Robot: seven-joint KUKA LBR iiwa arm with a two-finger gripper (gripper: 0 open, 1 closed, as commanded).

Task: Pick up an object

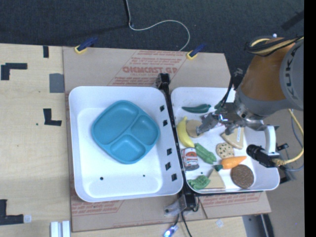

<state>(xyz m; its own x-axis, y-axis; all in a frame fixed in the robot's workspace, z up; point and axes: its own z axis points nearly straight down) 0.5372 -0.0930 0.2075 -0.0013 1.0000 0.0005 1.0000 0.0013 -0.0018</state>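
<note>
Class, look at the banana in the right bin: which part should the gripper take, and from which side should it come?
Probably the banana's middle, from straight above. It lies flat beside the bin divider, curving along it, so side approaches are cramped; closing the fingers across its narrow width suits the shape.

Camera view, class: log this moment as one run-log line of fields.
arm: over right bin | gripper: above banana, nothing seen held | left bin: blue plate | task: pick not yet done

Arm [276, 78] cut off at right edge
</note>
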